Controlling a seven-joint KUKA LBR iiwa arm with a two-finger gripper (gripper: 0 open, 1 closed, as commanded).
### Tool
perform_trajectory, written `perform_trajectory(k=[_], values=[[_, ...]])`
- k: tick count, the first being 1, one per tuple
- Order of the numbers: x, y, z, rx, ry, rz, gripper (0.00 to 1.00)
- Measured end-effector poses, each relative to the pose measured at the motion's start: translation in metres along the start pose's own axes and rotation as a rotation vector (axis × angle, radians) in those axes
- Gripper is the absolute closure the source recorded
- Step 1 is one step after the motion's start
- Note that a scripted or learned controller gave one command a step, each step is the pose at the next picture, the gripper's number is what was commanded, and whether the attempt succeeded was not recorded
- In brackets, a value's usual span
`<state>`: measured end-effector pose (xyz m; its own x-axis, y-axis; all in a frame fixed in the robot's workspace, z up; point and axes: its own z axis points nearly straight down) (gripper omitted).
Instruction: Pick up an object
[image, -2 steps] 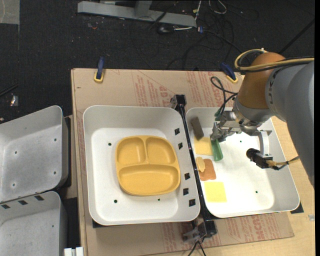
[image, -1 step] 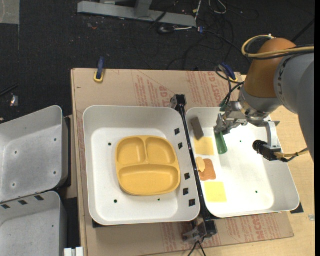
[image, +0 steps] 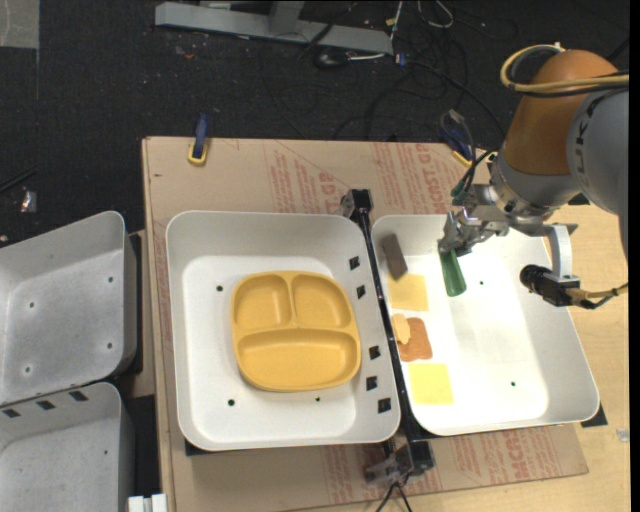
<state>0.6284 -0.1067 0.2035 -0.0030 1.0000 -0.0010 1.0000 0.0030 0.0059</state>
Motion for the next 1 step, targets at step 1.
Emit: perform_trajectory(k=[1], values=[[-0.0002,0.0017,-0.0532,-0.001,0.000,0.000,1.00]])
